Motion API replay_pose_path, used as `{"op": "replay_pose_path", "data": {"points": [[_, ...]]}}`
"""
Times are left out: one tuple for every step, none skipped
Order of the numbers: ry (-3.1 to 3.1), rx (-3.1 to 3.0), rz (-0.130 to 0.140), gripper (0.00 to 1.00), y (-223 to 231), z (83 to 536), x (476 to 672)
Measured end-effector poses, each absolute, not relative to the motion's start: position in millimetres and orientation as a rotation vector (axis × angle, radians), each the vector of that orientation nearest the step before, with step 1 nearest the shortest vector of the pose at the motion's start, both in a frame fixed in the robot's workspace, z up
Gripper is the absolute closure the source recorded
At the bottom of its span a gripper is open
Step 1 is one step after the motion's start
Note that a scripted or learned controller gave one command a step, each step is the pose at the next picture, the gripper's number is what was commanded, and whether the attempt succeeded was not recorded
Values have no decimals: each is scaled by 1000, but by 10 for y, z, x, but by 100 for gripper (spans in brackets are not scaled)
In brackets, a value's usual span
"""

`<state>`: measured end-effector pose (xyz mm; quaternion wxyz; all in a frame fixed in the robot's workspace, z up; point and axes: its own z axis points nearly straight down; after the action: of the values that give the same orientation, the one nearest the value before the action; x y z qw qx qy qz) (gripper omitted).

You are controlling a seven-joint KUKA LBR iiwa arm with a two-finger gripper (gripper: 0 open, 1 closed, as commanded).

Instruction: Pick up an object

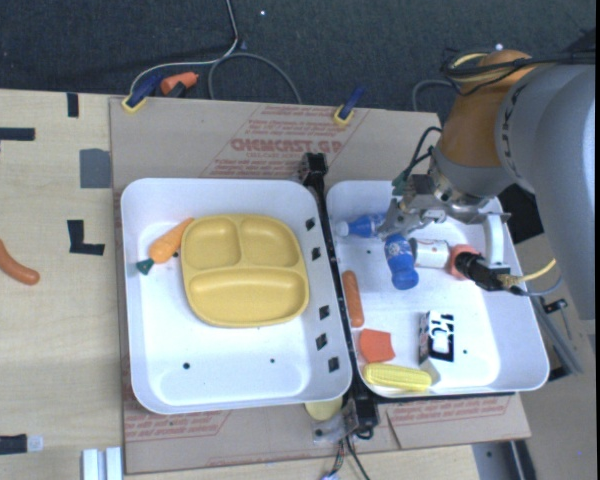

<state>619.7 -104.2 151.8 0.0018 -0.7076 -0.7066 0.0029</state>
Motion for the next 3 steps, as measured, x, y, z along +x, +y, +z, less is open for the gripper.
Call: {"op": "replay_pose_path", "data": {"points": [[-2228,-2215,-4,100,-597,1858,6365],[-2223,-2219,2,0,-629,1839,6352],[-2242,-2233,-23,0,-946,1096,6717]]}}
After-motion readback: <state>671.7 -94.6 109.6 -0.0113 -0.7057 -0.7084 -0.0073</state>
